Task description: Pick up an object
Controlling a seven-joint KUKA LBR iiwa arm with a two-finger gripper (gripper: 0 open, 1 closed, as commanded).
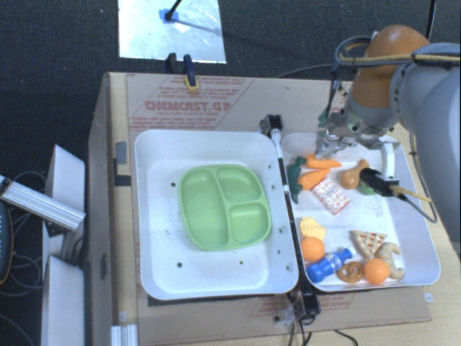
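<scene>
1. Bins stand side by side on the bench: the left bin (155, 193) holds a green divided plate (225, 206) near its centre, with three compartments, and I see nothing lying in them.
2. The right bin (425, 254) holds many small toy foods. At 12 o'clock in this bin two carrots (317, 171) lie close together, and a drumstick (353, 174) is just beside them at 3 o'clock.
3. Near the bin's middle lies a red and white packet (331, 195).
4. Toward 6 o'clock I see an orange ball (312, 249), a blue bottle (330, 263), a pretzel (352, 271) and a second orange ball (376, 270); a pizza slice (367, 241) is above them.
5. The gripper (328, 144) hangs at the 12 o'clock edge of the right bin, just above the carrots. Its tips are small and blurred, so I cannot tell their state, or if they touch a carrot.
</scene>
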